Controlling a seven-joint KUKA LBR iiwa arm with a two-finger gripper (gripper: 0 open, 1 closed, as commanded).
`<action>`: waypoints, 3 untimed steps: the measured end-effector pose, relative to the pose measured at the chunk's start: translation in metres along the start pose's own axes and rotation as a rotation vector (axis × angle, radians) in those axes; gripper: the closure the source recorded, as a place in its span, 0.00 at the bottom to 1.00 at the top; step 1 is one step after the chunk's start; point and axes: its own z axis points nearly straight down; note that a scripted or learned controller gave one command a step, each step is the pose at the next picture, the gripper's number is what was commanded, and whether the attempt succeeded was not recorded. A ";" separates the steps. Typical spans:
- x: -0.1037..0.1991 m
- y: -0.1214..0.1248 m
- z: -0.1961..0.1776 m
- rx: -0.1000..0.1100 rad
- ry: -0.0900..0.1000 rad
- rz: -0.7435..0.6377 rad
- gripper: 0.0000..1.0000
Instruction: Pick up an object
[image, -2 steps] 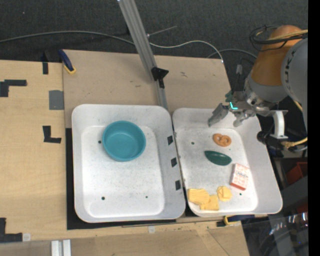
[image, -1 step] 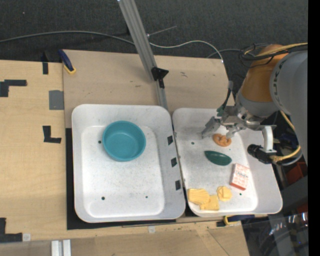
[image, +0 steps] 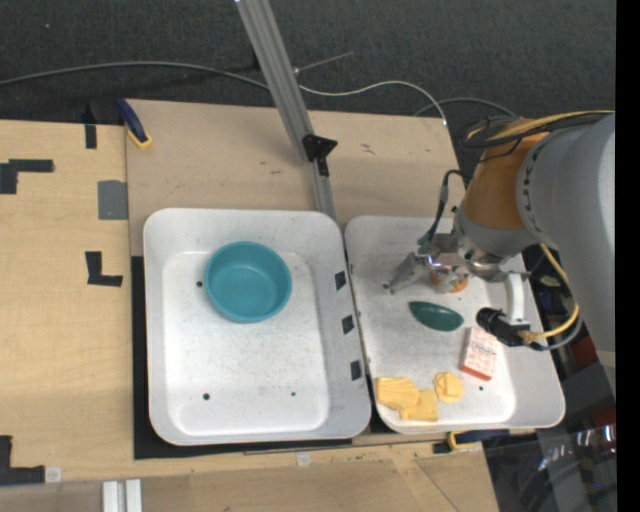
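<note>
The right bin (image: 375, 250) holds a dark green oval object (image: 436, 316), a small red and white packet (image: 480, 354) and a few yellow pieces (image: 415, 395) near its front edge. My gripper (image: 412, 273) hangs low over the upper middle of this bin, just above and to the left of the green object. Nothing shows in its grasp. A teal bowl (image: 248, 281) sits upright in the left bin (image: 180, 390).
The grey arm with its orange band (image: 495, 195) comes in over the right bin's far right side, with cables beside it. A slanted metal pole (image: 290, 95) stands behind the bins. A raised rim (image: 345, 300) divides the two bins.
</note>
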 end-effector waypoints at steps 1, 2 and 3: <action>0.001 0.002 -0.013 -0.005 0.001 -0.001 1.00; -0.001 0.003 -0.077 -0.013 -0.001 0.000 1.00; 0.000 0.003 -0.130 -0.012 -0.001 0.000 1.00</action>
